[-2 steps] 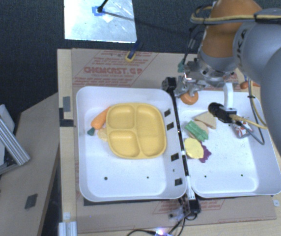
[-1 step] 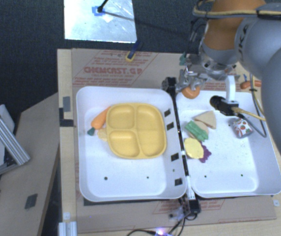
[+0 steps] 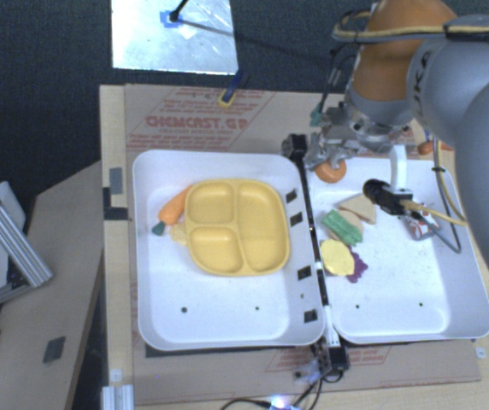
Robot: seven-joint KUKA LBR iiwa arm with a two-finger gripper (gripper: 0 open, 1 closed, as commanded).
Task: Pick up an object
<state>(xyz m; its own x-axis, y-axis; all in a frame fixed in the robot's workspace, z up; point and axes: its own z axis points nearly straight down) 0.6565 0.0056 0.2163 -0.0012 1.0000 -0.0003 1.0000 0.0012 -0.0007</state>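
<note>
So: left white bin (image 3: 155, 314) holds a yellow divided plastic plate (image 3: 232, 227), an orange toy carrot (image 3: 173, 205) at its left edge. Right white bin (image 3: 462, 310): green ridged piece (image 3: 342, 226), yellow toy chip (image 3: 337, 257), tan wedge (image 3: 359, 208). Gripper (image 3: 328, 162) over the far-left corner by an orange round piece (image 3: 332, 172); grasp state can't be told.

Dark carpeted floor (image 3: 39, 75), shiny metal sheet (image 3: 174, 22) atop, brown cardboard-covered bench (image 3: 202, 118) below.

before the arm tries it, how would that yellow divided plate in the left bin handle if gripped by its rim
The yellow divided plate looks like moulded plastic, so probably stiff and light. Its glossy, shallow rim may slip. It lies partly over the toy carrot, so it could rock when lifted.
</note>
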